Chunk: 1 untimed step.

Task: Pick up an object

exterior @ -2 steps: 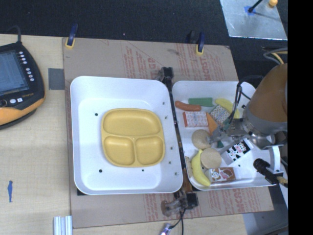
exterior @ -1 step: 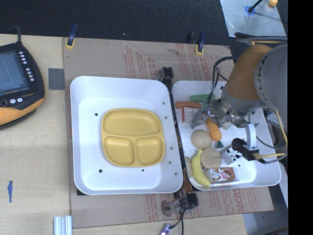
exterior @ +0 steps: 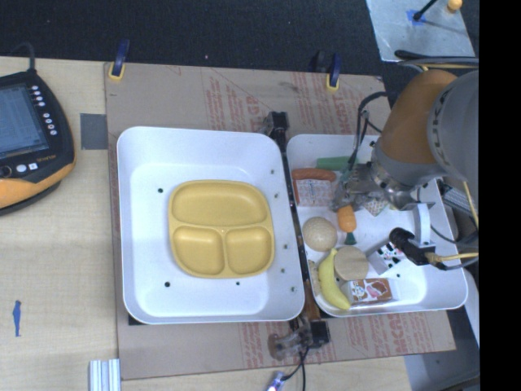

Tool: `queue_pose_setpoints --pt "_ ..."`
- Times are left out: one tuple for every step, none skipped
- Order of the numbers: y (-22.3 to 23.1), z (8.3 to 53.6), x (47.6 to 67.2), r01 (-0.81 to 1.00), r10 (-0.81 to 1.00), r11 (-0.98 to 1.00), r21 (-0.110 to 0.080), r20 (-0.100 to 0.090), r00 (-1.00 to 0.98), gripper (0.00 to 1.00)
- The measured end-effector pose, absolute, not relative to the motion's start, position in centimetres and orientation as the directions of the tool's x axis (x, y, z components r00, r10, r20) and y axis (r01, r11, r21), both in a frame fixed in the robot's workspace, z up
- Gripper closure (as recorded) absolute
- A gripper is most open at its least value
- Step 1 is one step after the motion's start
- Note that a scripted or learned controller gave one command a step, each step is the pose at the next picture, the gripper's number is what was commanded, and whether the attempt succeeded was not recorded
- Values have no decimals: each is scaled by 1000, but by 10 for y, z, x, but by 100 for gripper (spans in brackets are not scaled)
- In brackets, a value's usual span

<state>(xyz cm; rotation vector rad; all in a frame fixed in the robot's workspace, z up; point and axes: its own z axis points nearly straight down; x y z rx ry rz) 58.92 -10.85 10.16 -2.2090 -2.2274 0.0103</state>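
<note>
My claw [exterior: 356, 192] hangs low in the right bin [exterior: 440, 300], and I cannot tell its state. The small carrot [exterior: 347, 218] lies just below it, beside the round bun [exterior: 319, 234], long axis running away from me.

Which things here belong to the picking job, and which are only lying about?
For the job: the pincer over the right bin, and the things in that bin: carrot, banana, pale ball.

Lying about: yellow divided plate in the left bin, handheld controller, blue clamps.
</note>
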Motion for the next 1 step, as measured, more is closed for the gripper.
queue_pose_setpoints --pt "-43 192 626 1000 1000 4 -2 1 -4 100"
